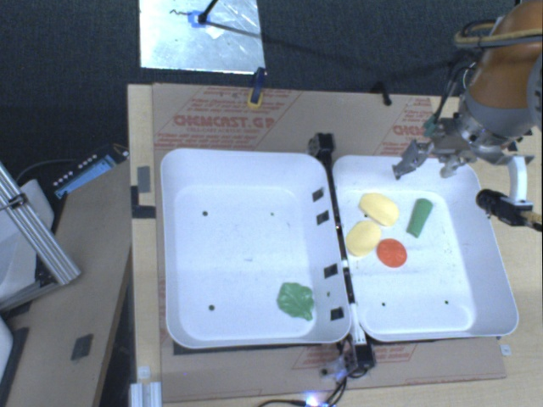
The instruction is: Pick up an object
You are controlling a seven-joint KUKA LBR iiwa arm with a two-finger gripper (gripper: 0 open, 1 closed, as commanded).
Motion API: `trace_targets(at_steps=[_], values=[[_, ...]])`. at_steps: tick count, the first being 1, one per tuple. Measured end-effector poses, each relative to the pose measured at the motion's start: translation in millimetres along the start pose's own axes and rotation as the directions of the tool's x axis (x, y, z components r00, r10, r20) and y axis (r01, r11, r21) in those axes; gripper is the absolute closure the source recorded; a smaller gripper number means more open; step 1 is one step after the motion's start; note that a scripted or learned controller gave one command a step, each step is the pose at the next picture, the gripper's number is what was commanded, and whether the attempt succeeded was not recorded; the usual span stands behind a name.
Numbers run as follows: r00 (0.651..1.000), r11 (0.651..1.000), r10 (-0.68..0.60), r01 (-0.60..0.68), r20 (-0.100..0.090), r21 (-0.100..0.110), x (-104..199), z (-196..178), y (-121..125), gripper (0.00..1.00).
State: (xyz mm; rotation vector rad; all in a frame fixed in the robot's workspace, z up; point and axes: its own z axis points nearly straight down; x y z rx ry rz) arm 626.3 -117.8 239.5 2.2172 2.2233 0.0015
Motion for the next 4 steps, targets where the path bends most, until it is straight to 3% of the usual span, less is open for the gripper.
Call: trace_targets(at_steps=[1, 2, 3, 4], values=[[1.000, 1.000, 0.001, -0.001, -0.005, 0.018, 32.1, 112.4, -81.8, 0.00], [1.000, 1.000, 0.006, -0.006, 0.000, 0.006, -5.9, 157.6, -110.6, 0.00], [1.000, 1.000, 0.000, 0.000, 0.000, -0.001, -3.3, 144.3, -107.1, 1.00], [1.000, 1.000, 0.001, -0.001, -0.001, -0.001, -3.3, 144.7, -107.3, 0.00]])
